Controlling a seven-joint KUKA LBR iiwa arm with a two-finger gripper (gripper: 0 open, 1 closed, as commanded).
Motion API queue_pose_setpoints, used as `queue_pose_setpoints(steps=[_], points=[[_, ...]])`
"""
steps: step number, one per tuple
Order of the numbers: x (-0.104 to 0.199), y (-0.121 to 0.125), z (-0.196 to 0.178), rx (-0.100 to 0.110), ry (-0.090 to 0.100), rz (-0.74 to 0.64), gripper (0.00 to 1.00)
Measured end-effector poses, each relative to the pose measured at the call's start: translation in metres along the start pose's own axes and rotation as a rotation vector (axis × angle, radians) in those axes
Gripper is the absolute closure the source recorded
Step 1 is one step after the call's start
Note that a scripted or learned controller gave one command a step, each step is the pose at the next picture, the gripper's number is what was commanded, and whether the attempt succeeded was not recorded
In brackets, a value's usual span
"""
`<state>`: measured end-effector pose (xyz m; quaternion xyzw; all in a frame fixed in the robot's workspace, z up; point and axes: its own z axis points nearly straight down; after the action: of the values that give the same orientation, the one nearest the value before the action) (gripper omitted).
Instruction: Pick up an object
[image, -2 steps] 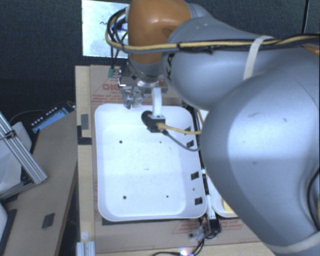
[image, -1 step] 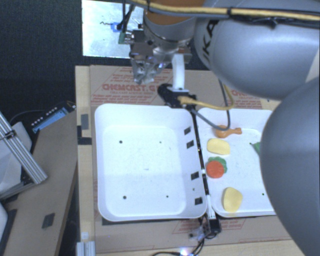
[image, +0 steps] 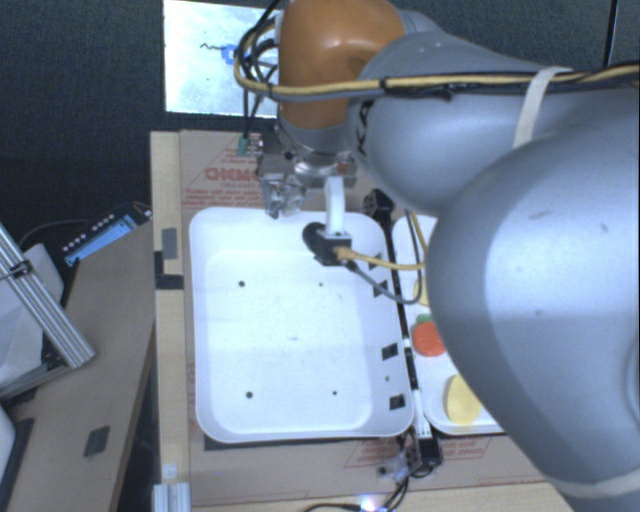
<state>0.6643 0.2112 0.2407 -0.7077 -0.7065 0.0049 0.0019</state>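
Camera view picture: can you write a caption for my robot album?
Robot arm's claw hovers at the left white bin's far edge; orange and yellow objects lie in the right bin.

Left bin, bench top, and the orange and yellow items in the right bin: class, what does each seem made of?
Left bin: likely moulded plastic, smooth matte white with rounded corners. Bench top: looks like cardboard, tan with red print. Orange item and yellow item: probably plastic or rubber toys, evenly coloured; too small to be sure.
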Motion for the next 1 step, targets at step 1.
queue_pose_setpoints(steps=[1], points=[[-0.0044,-0.0755,0.0335,0.0,0.003,-0.003,1.0]])
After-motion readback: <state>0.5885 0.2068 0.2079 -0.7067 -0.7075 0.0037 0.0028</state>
